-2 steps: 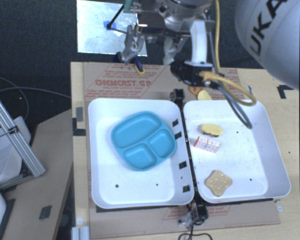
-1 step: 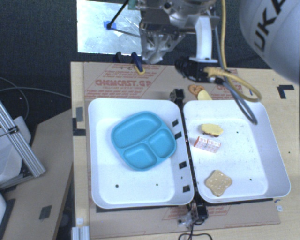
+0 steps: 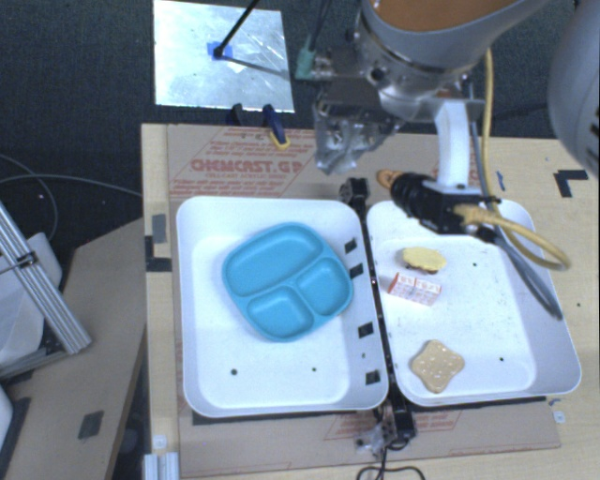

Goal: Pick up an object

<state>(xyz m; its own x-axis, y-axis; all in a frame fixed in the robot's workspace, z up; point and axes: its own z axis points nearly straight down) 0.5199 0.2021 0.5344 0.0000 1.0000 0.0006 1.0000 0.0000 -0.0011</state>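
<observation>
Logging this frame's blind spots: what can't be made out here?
Hand: blurred in the camera view, its state unclear.
Brown item beyond the right bin's far rim: partly hidden behind the robot.
Small box: print too small to read.
Arm: cut off by the top edge.

A blue plate point(image 3: 286, 279) with three parts lies flat in the middle of the left bin point(image 3: 202, 375), turned a little. In the right bin point(image 3: 516, 328) lie three small things, each apart from the others. A yellow round piece point(image 3: 421, 259) is near the back, a little white and red box point(image 3: 414, 288) is just in front of it, and a tan bumpy cookie shape point(image 3: 437, 365) is near the front.
</observation>
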